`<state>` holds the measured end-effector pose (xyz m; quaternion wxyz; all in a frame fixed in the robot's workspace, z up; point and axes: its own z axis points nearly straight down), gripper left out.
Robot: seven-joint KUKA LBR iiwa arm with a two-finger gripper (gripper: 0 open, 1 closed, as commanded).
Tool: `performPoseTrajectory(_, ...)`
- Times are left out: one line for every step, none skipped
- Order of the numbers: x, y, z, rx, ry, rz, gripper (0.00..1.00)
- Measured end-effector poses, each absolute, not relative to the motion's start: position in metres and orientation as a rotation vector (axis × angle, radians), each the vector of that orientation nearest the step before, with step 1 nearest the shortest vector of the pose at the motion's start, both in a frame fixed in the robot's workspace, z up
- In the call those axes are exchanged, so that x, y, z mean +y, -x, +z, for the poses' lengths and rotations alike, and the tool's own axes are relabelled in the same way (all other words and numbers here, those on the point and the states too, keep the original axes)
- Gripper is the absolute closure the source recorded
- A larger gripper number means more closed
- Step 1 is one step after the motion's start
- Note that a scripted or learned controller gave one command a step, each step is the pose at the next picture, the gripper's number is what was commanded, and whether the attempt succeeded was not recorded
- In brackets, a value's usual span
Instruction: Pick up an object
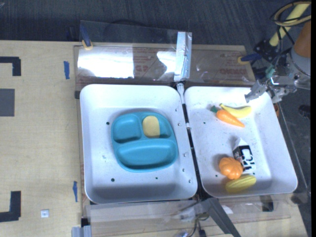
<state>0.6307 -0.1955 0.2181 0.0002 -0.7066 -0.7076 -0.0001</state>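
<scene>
Approach step: gripper [259, 94] hung over right bin's [284, 132] far corner, finger state unclear, w/ banana [237, 110] & carrot [230, 117] just beside; next probably needed descent onto one.

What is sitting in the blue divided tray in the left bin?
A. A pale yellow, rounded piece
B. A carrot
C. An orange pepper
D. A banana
A: a pale yellow, rounded piece lies in an upper compartment of the blue divided tray, while the carrot, the banana and the orange pepper are all in the right bin.
</scene>
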Motion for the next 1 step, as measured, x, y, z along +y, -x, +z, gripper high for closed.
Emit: performPoseTrajectory(-0.1246, -0.6344, 0.1059, -2.139, 2.287, 0.008, 0.00)
